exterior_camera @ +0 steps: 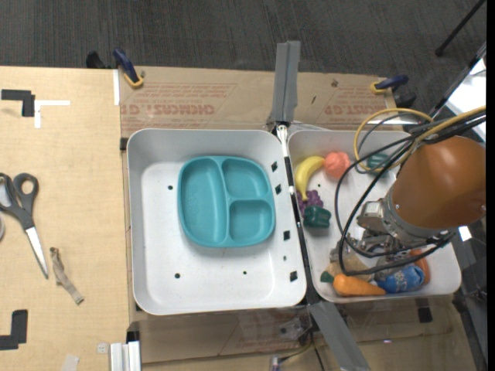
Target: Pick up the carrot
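The carrot [357,286] is orange with a green tip at its left end. It lies along the front wall of the right bin [433,291], next to a blue toy [404,278] on its right. My gripper [363,252] hangs over the front part of that bin, just above and behind the carrot, under a tangle of black and yellow cables. The orange wrist band [445,182] hides the back right part of the bin. Nothing is visibly held.
The right bin also holds a yellow banana [307,173], a pinkish-orange ball [336,164], purple grapes [312,201] and a dark green piece [317,218] along its left side. A teal divided plate [227,201] lies in the left bin [155,269]. Scissors [25,211] lie on the bench at the left.
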